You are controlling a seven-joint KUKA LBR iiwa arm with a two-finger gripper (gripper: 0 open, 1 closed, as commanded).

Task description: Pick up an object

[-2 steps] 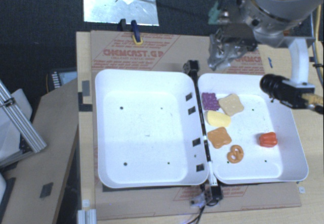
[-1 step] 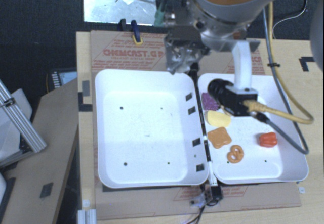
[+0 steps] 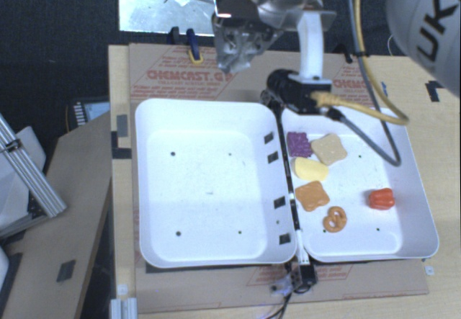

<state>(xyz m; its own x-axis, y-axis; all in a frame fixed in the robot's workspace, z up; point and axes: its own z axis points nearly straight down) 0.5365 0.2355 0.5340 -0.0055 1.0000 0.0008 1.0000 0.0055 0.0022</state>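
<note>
Along the left of the worktop (image 3: 122,94) sits the left bin (image 3: 205,181), a shallow white tray with bare floor from wall to wall; judging by the layout, it serves as the drop side, so nothing crowds it. Its right wall touches the right bin (image 3: 410,188) along a dark hinge strip with small clips.

Above that seam, near the far edge of the bins, hangs the hand (image 3: 234,51), well clear of the trays; whether its fingers are spread or closed cannot be told from this angle, and nothing shows between them.

Every candidate for the pick lies in the right bin, bunched against the shared wall: a purple piece (image 3: 298,143) with a tan bread slice (image 3: 330,149) just beside it, a yellow piece (image 3: 310,168) below, then an orange toast (image 3: 312,196) and a pretzel (image 3: 334,219). These sit close together, so a descent there risks nudging a neighbour or clipping the wall. A red pepper (image 3: 381,199) lies well apart towards the right, with open floor on all sides, probably the easiest target. A yellow cable (image 3: 367,110) droops across the bin's far corner.
</note>
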